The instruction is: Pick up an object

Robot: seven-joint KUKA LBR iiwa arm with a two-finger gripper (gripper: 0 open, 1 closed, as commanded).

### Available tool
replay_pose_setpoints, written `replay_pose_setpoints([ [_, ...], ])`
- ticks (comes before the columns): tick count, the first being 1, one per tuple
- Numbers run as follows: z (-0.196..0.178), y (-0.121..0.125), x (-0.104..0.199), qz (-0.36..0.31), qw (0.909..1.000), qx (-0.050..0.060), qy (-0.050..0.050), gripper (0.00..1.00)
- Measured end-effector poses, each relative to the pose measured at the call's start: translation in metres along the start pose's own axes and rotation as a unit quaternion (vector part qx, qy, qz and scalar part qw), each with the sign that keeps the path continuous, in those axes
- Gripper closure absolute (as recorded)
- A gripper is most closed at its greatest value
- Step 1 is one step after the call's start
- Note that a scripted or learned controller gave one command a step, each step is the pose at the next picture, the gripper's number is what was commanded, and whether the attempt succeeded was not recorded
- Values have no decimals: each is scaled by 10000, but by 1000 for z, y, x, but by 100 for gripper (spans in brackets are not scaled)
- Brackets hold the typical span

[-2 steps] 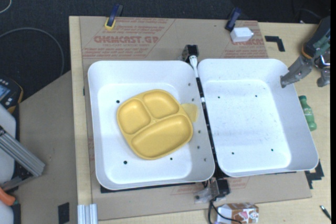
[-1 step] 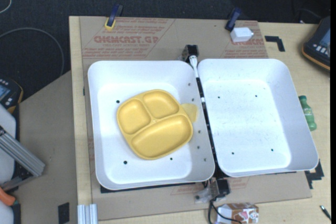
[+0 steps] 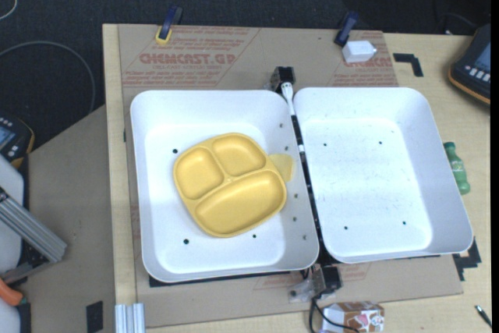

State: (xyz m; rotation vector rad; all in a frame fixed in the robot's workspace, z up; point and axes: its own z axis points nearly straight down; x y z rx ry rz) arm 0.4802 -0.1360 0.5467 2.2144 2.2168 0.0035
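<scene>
A yellow divided plate (image 3: 228,183) with three compartments lies flat in the left white bin (image 3: 156,246), turned at a slight angle. A small pale yellow piece (image 3: 282,165) peeks out from under the plate's right edge, near the bin's right wall. The right white bin (image 3: 437,168) sits beside it, its floor speckled with small dark specks.
Both bins rest on a brown cardboard sheet (image 3: 234,51) held by clamps at the back. A white block (image 3: 359,51) sits behind the right bin. A green object (image 3: 457,168) lies at the right bin's outer edge. Cables and a connector (image 3: 335,308) lie at the front.
</scene>
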Motion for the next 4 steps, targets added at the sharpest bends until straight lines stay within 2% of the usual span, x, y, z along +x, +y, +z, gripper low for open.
replay_pose_setpoints([
  [1,108,-2,3,14,10000,83,31,100],
  [2,162,-2,103,-51,10000,77,38,100],
  [3,186,-3,183,-44,10000,67,32,100],
  [4,120,-1,225,-25,10000,-8,35,100],
])
